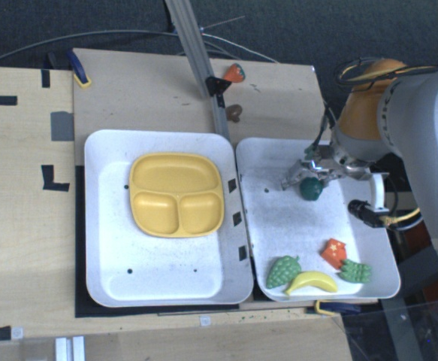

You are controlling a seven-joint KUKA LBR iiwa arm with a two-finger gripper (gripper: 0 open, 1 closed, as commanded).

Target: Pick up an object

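My gripper [306,180] hangs over the upper part of the right bin [279,224], open. One grey finger [288,182] juts out to the left. A small dark green ball [311,190] lies just under the gripper, right of that finger and apart from it. At the bin's front edge lie a green bunch of grapes [282,271], a yellow banana [312,281], a red toy [334,252] and a green leafy toy [354,271].
The left bin [106,247] holds a yellow divided plate [177,194]. A grey pole [192,36] slants down to the gap between the bins. A small orange object [235,72] and a brown one [234,113] lie on the bench behind the bins.
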